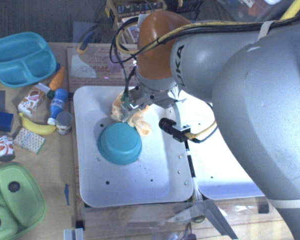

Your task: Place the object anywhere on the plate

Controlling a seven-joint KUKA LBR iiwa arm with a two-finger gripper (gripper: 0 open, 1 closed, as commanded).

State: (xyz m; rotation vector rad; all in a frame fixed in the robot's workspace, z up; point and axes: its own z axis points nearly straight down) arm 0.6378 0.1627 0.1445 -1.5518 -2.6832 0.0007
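We see the gripper [131,105] low over the back part of the left bin [90,184], right upon a pale, crumpled yellowish object [140,121]. We cannot tell how far the fingers are open, or if they grip it. The object lies in this bin, touching the far rim of the blue plate [120,144].
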